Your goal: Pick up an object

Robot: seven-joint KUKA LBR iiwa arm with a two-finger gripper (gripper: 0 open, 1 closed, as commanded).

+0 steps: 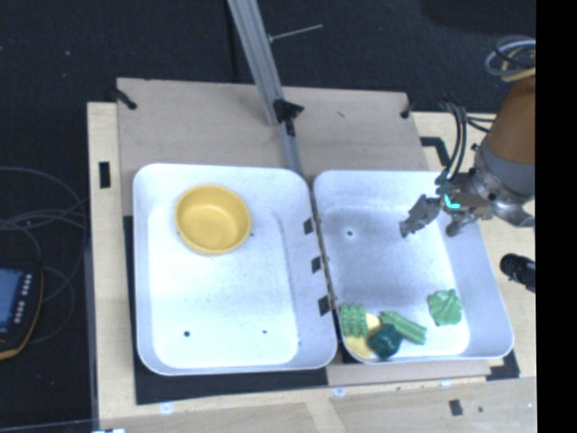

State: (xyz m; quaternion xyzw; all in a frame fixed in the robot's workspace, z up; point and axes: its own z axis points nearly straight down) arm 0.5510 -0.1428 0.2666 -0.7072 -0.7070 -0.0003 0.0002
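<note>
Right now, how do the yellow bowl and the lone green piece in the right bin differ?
The yellow bowl is round, smooth and much larger; the lone green piece is small and lumpy. The bowl sits alone in the left bin, toward its far end; the green piece lies in the right bin, near the front edge, close to a cluster of toys. Both rest untouched, apart from the gripper.

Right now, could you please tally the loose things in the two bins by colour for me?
Yellow: 2, the bowl in the left bin and a yellow piece in the right bin.
Green: 3, the left piece, the long piece, the right piece.
Dark teal: 1, the round piece.
Total: 6
</note>
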